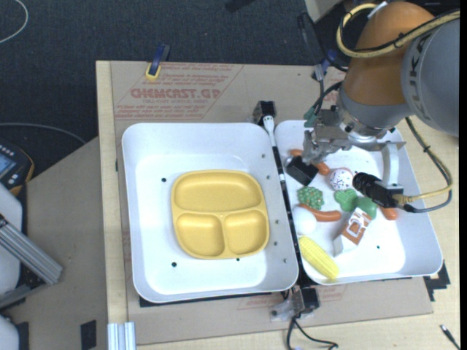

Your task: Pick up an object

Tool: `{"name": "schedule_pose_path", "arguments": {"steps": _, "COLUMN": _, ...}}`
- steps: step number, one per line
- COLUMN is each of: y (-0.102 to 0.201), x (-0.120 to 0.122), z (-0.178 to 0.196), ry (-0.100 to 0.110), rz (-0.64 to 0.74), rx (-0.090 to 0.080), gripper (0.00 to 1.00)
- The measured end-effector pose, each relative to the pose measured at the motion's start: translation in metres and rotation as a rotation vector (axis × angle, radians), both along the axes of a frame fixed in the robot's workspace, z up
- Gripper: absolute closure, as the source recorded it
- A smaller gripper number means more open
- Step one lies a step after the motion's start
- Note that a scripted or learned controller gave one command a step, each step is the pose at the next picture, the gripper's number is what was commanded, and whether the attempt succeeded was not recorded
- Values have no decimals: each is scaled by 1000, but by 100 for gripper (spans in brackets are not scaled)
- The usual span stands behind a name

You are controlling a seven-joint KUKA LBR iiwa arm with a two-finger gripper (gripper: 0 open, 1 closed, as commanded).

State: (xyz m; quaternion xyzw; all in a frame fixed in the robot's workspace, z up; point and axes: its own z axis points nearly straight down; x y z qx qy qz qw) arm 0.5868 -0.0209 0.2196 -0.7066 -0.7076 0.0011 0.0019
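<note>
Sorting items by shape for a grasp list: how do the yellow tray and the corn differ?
The yellow tray is wide, flat and split into compartments; the corn is a small, narrow cob. The tray lies in the left bin; the corn lies in the right bin, among other items. Both are yellow.

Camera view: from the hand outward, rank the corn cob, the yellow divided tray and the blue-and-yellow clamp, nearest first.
Measured from the hand over the right bin's far side:
1. Corn cob, near edge of the right bin.
2. Yellow divided tray, middle of the left bin.
3. Blue-and-yellow clamp, bench's far left corner.
</note>
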Motion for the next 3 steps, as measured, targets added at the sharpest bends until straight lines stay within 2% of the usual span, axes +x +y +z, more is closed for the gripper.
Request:
{"name": "schedule_pose_path", "arguments": {"steps": 1, "y": -2, "x": 7, "z": 8, "ry": -7, "rz": 0, "rx": -1, "gripper": 100}}
{"name": "schedule_pose_path", "arguments": {"steps": 3, "y": 4, "x": 8, "z": 14, "ry": -7, "rz": 0, "rx": -1, "gripper": 100}}
